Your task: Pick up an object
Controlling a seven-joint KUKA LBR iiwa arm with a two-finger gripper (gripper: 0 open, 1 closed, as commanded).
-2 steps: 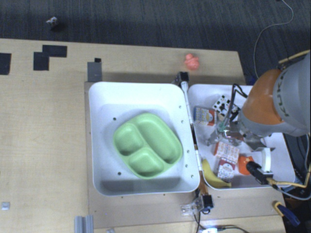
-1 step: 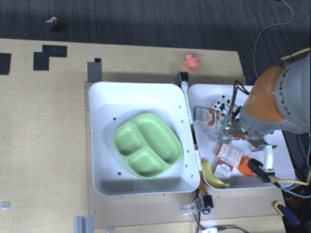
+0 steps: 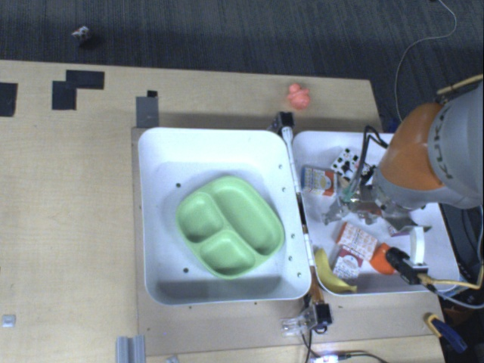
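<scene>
Jaws (image 3: pixel 355 200): low in the right shallow white bin (image 3: pixel 423 287), state cannot be told, partly hidden under the grey arm with orange band (image 3: pixel 423 157). Just beside them: a small carton with blue and orange print (image 3: pixel 316 178), a black-and-white patterned box (image 3: pixel 344 159), a red-and-white flat packet (image 3: pixel 354 246). Near the front rim: a yellow banana (image 3: pixel 330 274). Left shallow white bin (image 3: pixel 162 153): a green three-compartment plastic tray (image 3: pixel 229 225). Wooden bench (image 3: pixel 68 225): a small pink lump (image 3: pixel 299 95) behind the bins.

Wooden bench (image 3: pixel 68 225), two white bins (image 3: pixel 151 203) side by side (touching), pink lump (image 3: pixel 299 95)
</scene>
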